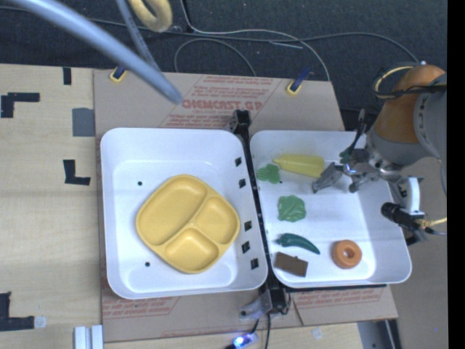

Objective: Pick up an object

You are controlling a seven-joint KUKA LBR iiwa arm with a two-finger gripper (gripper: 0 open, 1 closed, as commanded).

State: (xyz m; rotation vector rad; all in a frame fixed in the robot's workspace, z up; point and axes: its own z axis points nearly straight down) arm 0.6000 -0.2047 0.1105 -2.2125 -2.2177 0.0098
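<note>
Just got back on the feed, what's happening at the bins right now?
The arm has reached in over the right bin, with its hand low beside the corn. Nothing is visibly held. The bin also holds a green leafy piece, a dark green pepper, a brown block and a donut. The left bin holds a yellow divided plate.

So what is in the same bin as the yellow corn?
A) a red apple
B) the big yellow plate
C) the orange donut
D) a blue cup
C: the orange donut lies in the right bin with the yellow corn, while the divided yellow plate sits alone in the left bin.
</note>
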